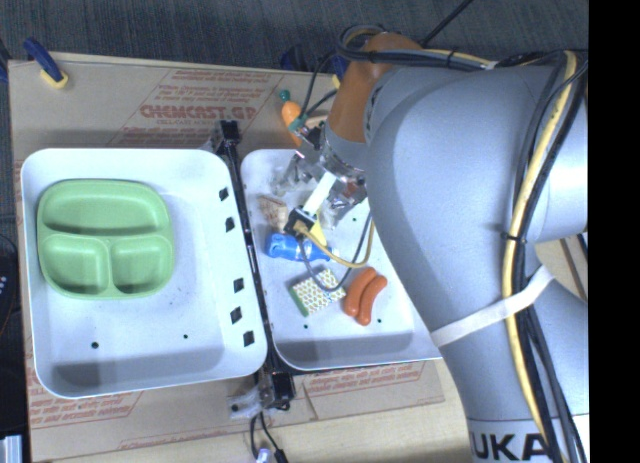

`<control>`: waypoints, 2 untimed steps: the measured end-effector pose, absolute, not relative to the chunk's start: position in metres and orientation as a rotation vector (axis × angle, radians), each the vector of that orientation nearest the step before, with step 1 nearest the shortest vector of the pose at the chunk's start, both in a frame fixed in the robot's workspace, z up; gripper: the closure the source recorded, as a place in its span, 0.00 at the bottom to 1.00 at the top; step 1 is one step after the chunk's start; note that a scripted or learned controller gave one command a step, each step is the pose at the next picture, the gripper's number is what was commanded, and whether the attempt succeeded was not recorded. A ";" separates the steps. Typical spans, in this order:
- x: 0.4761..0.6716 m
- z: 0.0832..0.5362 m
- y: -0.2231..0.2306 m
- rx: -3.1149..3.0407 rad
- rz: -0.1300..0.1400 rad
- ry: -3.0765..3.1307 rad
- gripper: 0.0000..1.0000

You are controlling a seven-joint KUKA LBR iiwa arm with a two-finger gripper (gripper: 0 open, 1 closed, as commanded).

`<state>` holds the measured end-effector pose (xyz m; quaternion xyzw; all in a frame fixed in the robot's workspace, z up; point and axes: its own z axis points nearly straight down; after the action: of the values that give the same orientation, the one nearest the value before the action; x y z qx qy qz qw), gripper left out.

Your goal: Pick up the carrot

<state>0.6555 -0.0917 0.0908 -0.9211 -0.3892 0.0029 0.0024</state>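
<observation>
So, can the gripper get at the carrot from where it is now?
Probably yes. The carrot lies on the cardboard just beyond the right bin's far rim, with nothing on top of it, and the gripper hangs close by over that bin's far end.

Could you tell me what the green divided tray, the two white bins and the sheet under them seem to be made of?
The green divided tray looks like moulded plastic with a matte finish: even colour, rounded compartment edges. The white bins also look plastic, smooth with a slight sheen and soft rounded corners. The sheet beneath appears to be brown paper or cardboard, dull, with red printed lettering; which of the two is unclear.
</observation>
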 end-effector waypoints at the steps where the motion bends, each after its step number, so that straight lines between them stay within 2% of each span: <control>1: 0.643 0.128 -0.118 -2.886 0.004 -1.231 0.00; 2: 0.642 0.138 -0.116 -2.878 0.010 -1.240 1.00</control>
<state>0.6424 -0.1165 0.1379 -0.9184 -0.3956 0.0033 0.0040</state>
